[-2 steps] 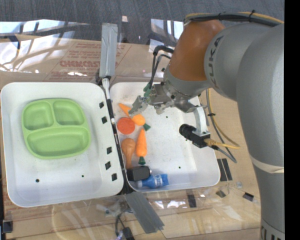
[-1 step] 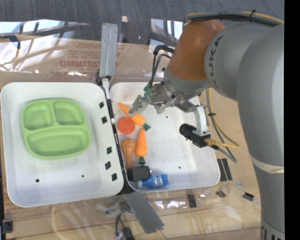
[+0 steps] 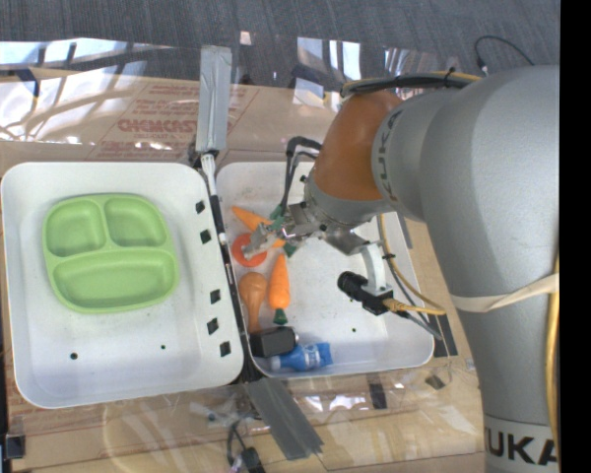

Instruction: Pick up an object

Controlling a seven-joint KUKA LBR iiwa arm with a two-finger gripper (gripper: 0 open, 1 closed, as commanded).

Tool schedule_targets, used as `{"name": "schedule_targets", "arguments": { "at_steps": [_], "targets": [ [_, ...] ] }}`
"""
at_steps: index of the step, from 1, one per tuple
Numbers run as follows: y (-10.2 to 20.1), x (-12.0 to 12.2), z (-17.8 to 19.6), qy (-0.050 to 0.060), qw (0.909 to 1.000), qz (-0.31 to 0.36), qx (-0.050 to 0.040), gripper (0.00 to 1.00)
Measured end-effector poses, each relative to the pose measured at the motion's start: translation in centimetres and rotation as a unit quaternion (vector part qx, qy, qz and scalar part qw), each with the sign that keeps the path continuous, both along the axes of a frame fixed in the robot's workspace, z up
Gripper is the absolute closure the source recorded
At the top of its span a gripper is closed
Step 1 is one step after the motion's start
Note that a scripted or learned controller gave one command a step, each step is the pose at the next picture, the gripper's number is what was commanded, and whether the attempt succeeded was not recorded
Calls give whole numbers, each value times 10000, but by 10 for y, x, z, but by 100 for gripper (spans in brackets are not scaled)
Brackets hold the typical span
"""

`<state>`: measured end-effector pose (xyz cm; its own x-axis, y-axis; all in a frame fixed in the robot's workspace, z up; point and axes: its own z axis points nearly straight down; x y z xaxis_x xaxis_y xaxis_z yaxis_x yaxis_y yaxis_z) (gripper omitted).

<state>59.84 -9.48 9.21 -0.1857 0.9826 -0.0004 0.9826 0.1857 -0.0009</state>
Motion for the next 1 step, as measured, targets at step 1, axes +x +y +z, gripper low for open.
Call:
{"name": "schedule_targets", "arguments": {
  "at_steps": [1],
  "targets": [
    [0, -1, 9, 19, 10000, 23, 0, 100]
  ]
}}
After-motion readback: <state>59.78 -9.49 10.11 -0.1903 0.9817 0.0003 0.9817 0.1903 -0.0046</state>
